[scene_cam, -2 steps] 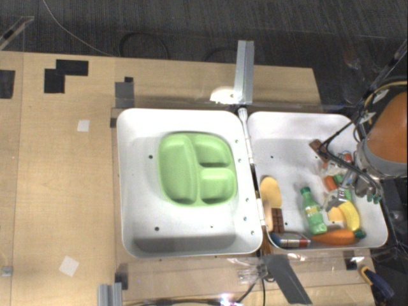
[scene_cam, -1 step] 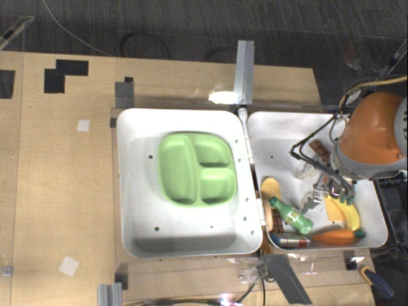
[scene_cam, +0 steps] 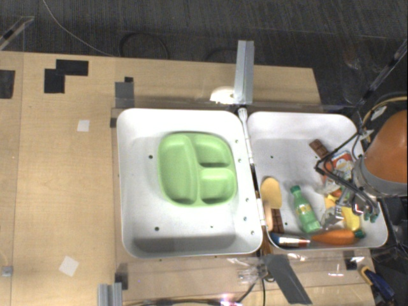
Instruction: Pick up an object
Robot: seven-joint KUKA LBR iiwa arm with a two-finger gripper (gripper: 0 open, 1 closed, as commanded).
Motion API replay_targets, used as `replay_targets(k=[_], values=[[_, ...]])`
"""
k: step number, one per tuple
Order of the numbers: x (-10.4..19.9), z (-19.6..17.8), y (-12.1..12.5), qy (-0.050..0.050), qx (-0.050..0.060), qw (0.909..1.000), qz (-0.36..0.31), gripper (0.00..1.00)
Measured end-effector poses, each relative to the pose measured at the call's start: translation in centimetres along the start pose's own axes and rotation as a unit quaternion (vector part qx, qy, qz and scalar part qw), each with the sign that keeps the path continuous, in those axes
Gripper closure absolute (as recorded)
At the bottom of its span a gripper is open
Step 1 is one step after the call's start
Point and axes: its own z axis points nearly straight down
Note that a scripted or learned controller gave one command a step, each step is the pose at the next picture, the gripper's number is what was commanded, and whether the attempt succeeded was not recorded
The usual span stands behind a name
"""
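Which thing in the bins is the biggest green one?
The light green divided plate, lying alone in the left bin. The other green thing, a small green bottle, sits in the right bin among the clutter and is far smaller.

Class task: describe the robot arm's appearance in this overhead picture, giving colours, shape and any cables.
The arm enters from the right: a rounded orange band over a grey section. Thin black cables loop beside it. Its hand is dark metal, blurred among clutter.

Even, bright overhead light. The two shallow white plastic bins (scene_cam: 137, 234) look slightly washed out, with soft shadows inside. Focus is mildly soft throughout.
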Motion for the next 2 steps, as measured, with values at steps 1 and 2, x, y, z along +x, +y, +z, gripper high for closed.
replay_targets(k=[1,2], values=[[0.4,-0.1,3.4,-0.002,0.0,0.9985,-0.055,0.0],[2.8,-0.2,9.6,-0.003,-0.002,0.9979,-0.065,0.0]])
